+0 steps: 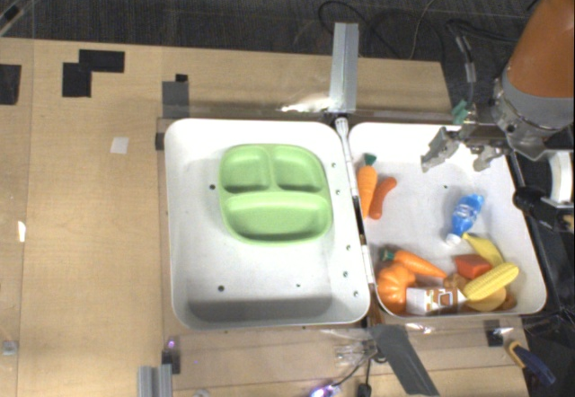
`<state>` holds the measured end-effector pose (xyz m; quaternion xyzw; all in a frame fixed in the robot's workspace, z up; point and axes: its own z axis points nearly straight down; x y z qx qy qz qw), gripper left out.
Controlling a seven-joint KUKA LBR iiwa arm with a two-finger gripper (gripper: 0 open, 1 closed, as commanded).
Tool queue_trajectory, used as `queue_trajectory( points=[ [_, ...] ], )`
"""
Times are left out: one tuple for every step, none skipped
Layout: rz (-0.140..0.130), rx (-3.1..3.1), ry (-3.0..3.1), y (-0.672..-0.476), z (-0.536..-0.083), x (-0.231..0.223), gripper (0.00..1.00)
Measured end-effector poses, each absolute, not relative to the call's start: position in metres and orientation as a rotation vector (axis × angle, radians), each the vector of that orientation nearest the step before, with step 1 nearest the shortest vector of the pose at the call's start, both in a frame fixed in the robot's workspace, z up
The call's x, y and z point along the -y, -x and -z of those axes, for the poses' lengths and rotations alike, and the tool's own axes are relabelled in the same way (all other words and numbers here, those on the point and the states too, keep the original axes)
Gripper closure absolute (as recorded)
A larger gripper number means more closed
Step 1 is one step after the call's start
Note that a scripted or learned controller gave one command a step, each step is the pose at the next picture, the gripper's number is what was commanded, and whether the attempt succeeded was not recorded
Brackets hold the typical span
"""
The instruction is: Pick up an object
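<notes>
My gripper (461,151) hangs over the back of the right bin (409,207), its two fingers (437,150) spread open with nothing between them. Below it on the bin floor lies a small blue and white bottle (463,216). A carrot (367,189) and a red sausage (383,196) lie side by side at the bin's left. In the front corner are piled a second carrot (420,264), an orange pumpkin (393,283), a banana (483,249), a corn cob (491,281), a red piece (470,265) and a brown-and-white packet (436,301).
The left bin (193,233) holds a green divided plate (272,191). A metal post (344,72) stands behind the divider between the bins. The arm's orange band (546,40) fills the upper right. Cables run along the bench's right side.
</notes>
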<state>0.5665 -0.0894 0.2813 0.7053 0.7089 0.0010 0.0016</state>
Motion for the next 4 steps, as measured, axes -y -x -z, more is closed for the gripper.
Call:
queue_trajectory(
  points=[
    [-0.003, -2.285, -2.151, -0.573, -0.249, 0.155, 0.00],
    [-0.005, -2.355, -2.070, -0.567, -0.096, 0.202, 0.00],
    [-0.010, -2.350, -2.068, -0.568, -0.107, 0.203, 1.00],
    [-0.003, -2.309, -2.128, -0.561, -0.103, 0.146, 1.00]
  ],
)
